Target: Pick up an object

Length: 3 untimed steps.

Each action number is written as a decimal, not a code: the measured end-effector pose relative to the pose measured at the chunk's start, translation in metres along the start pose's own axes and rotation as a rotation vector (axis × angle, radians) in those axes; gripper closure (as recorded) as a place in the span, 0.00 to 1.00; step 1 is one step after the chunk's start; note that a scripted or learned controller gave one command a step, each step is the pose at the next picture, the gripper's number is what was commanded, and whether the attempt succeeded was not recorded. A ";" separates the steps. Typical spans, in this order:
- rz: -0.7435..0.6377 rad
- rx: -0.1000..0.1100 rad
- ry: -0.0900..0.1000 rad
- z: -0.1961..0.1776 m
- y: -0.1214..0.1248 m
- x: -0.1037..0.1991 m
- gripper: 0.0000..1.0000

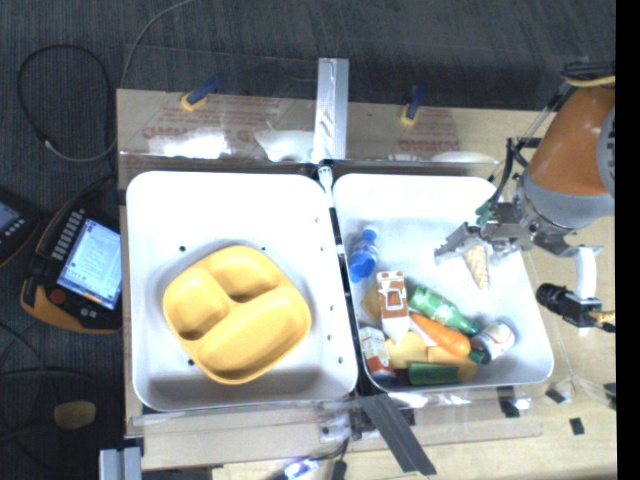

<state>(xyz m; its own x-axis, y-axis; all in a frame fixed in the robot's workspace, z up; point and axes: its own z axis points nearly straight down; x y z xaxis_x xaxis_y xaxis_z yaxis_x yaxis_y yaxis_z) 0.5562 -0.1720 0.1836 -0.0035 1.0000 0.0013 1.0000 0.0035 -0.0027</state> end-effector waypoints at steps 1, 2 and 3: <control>-0.359 -0.018 -0.009 0.091 -0.014 0.056 0.00; -0.529 -0.006 -0.011 0.080 0.000 0.062 0.00; -0.436 -0.019 -0.014 0.092 -0.048 0.063 0.00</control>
<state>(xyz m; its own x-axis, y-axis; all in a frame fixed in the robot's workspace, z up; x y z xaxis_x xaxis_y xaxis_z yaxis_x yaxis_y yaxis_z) 0.5078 -0.1089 0.0916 -0.4251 0.9050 -0.0151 0.9050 0.4253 0.0140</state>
